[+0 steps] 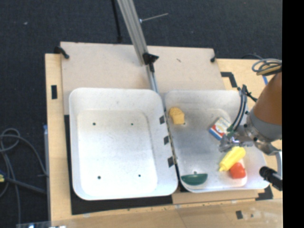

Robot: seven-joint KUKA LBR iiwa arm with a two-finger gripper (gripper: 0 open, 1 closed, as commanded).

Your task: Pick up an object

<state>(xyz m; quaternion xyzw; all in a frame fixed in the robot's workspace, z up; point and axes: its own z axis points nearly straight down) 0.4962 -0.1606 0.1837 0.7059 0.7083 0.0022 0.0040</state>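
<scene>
The two-finger gripper [231, 144] sits directly above a yellow plastic banana-shaped object [232, 158] in the right white bin [199, 99]; finger state cannot be determined.

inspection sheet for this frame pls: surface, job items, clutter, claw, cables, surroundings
Surface: wooden bench bears two shallow white bins; left bin, right bin.
Job's things: all in the right bin: yellow block near the divider, white-red-blue packet, yellow bottle-shaped item, red item, green item at the front wall.
Clutter: nothing seen.
Claw: claw low over the right bin, between packet and yellow bottle-shaped item; finger state unclear.
Cables: loops on the floor at left; coil at upper right.
Surroundings: dark carpet, aluminium post.
</scene>
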